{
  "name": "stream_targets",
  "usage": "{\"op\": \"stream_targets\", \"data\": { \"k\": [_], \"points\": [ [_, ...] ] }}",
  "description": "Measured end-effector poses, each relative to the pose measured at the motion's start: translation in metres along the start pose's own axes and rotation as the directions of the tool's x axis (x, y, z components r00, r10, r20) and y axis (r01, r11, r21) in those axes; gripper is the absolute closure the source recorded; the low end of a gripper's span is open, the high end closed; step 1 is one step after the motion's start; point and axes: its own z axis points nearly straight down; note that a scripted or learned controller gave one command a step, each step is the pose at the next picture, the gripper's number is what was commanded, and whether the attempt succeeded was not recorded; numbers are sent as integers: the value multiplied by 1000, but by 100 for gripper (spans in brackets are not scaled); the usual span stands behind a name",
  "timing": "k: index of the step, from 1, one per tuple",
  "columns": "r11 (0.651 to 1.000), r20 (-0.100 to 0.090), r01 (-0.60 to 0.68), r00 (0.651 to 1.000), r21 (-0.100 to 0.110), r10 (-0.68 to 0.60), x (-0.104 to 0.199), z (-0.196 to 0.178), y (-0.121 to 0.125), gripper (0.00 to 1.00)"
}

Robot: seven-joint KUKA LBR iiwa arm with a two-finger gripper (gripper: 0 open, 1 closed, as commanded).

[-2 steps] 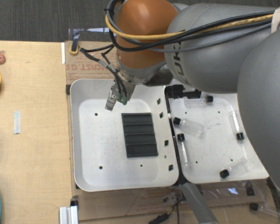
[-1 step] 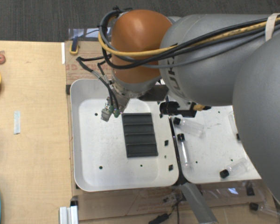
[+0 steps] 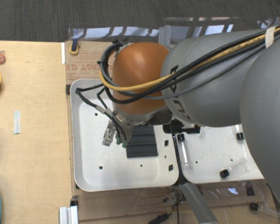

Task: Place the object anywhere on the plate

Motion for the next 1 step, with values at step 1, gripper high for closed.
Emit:
{"op": "stream_targets", "data": {
  "k": [1],
  "points": [
    [981,4,193,981,-2,-193,-44,-63,17,100]
  ]
}}
